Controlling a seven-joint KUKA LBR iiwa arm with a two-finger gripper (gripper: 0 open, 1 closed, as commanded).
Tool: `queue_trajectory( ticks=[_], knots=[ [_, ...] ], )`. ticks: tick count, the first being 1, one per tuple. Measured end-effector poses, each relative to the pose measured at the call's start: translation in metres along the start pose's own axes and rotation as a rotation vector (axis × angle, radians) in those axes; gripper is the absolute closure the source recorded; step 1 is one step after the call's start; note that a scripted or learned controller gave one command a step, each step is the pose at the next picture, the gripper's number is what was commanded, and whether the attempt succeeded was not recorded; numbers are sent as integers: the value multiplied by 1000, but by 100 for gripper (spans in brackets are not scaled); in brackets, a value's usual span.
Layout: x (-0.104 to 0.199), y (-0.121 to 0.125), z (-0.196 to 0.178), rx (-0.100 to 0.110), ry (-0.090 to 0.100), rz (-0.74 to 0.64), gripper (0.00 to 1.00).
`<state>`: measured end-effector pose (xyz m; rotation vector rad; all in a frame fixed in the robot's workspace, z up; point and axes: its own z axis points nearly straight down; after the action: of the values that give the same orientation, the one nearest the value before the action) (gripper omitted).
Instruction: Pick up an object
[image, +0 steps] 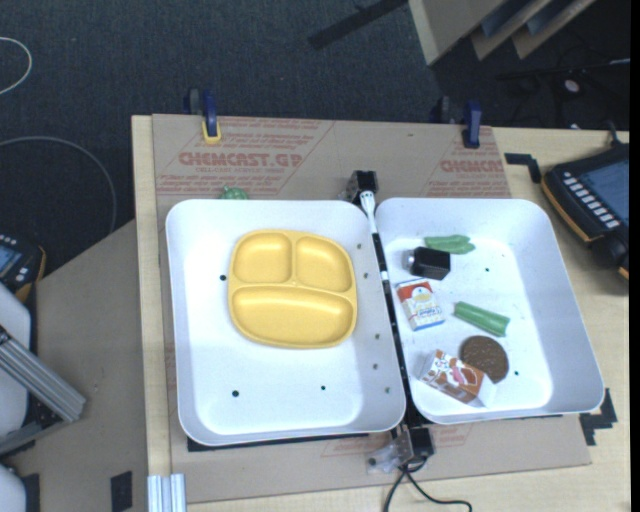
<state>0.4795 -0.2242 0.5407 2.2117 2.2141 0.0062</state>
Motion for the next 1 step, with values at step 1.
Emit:
queue_trajectory(
  ticks=[1],
  knots=[
    [1, -1, 83, 19, 8, 2, 100]
  ],
)
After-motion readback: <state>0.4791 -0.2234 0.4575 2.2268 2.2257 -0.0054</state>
